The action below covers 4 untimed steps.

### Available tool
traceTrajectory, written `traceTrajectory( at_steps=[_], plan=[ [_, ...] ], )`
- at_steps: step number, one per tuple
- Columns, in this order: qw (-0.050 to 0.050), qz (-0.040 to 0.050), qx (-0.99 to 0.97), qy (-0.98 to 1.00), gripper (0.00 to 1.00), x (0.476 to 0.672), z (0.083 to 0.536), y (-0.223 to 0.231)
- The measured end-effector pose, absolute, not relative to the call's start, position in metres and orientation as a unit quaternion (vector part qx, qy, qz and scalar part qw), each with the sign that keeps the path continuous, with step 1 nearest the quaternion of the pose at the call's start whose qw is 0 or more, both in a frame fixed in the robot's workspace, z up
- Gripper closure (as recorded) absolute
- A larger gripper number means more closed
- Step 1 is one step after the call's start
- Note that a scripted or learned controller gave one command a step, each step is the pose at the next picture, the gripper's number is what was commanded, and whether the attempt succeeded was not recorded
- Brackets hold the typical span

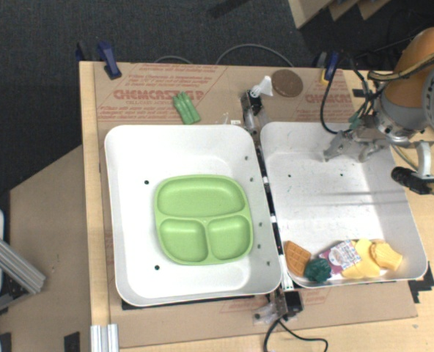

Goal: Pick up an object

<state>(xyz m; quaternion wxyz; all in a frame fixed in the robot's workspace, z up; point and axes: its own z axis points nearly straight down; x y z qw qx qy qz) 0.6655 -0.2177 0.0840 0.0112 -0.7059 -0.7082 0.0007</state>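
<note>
The hand (347, 147) hangs at the far end of the right bin (334, 196), low over its white floor. Its fingers are spread apart, with nothing between them. The grey arm (411, 101), with its orange band (422, 57), reaches in from the right behind the hand.

The things to pick lie well apart from the hand, heaped at the near end of the same bin. Nearest the left wall is a waffle (298, 257). Touching it is a dark green piece (319, 270), then a pink and white packet (343, 255), then yellow pieces (371, 261) against the near right corner. What each yellow piece is I cannot tell.

Left of the hand, across the clips that join the two bins, sits the left bin (129, 196). A green plate (202, 218) with three compartments lies flat in its middle.

Beyond the bins, on the desk (158, 86), a small green thing (187, 108) lies far left of the hand. A brown disc (287, 83) sits closer, just past the far edge of the right bin. Blue clamps (108, 59) grip the far edge of the desk.
</note>
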Motion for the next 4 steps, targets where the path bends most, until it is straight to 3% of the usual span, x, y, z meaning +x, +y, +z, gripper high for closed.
traceTrajectory(
  at_steps=[1, 2, 3, 4],
  plan=[
    [0.011, 0.0007, -0.706, -0.708, 0.00, 0.666, 0.084, -0.218],
    [0.003, -0.0011, -0.707, -0.707, 0.00, 0.596, 0.086, -0.221],
    [-0.002, -0.0017, -0.706, -0.708, 0.00, 0.639, 0.095, -0.222],
    [-0.003, -0.0019, -0.707, -0.707, 1.00, 0.638, 0.106, -0.223]
  ],
)
